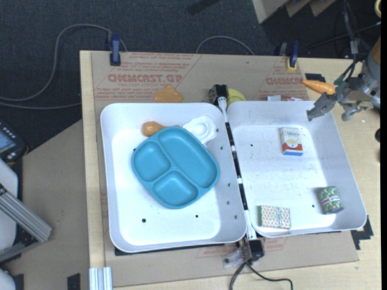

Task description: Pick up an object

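You have a tan worktop point(91, 162) printed with red lettering, sitting over dark carpet point(54, 11). Two blue clamps point(114, 48) pin its far edge, and thin cables point(66, 38) loop from there across the carpet. Take the seam point(234, 168) between the two white bins as your landmark.

Left of the seam lies the left bin point(121, 210). In it a blue divided plate point(174, 165) sits tilted, with a white cup point(200, 127) touching the plate's far edge near the seam and an orange piece point(152, 128) farther left of that. Beyond this bin's far rim, an orange lump point(168, 93) rests on the worktop.

At the seam's far end you see a black clip point(218, 92) and a yellow-green ball point(235, 95) just beside it.

Right of the seam is the right bin point(266, 162). It holds a small carton point(291, 142) with red and blue print toward the far side, a green patterned can point(330, 200) near the right rim, and a flat patterned packet point(275, 217) at the near edge close to the seam.

The gripper point(335, 101) hangs over the right bin's far right corner, well apart from all three things. Its fingers are spread apart and hold nothing. An orange carrot point(318, 86) lies on the worktop just beyond that corner.
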You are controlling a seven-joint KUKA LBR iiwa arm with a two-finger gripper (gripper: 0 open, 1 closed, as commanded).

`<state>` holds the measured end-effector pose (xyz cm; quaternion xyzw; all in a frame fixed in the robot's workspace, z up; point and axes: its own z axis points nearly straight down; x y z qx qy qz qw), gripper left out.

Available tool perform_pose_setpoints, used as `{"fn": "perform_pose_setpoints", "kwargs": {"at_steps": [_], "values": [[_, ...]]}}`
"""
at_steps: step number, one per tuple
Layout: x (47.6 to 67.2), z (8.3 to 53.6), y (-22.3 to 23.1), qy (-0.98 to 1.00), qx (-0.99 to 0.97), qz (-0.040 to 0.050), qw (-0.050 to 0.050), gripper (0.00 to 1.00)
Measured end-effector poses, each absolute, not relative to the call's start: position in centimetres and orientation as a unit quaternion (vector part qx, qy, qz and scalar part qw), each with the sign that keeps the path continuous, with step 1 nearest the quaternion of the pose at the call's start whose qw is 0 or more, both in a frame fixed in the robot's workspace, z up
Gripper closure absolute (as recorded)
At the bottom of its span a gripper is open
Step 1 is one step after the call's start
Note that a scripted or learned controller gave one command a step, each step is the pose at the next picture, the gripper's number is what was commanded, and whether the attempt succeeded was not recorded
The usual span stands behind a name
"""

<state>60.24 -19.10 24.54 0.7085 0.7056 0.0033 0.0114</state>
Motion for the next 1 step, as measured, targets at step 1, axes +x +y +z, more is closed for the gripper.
{"fn": "perform_pose_setpoints", "kwargs": {"at_steps": [1], "values": [[61.43, 11.94, -17.24, 0.708, 0.706, -0.0023, -0.005, 0.0]]}}
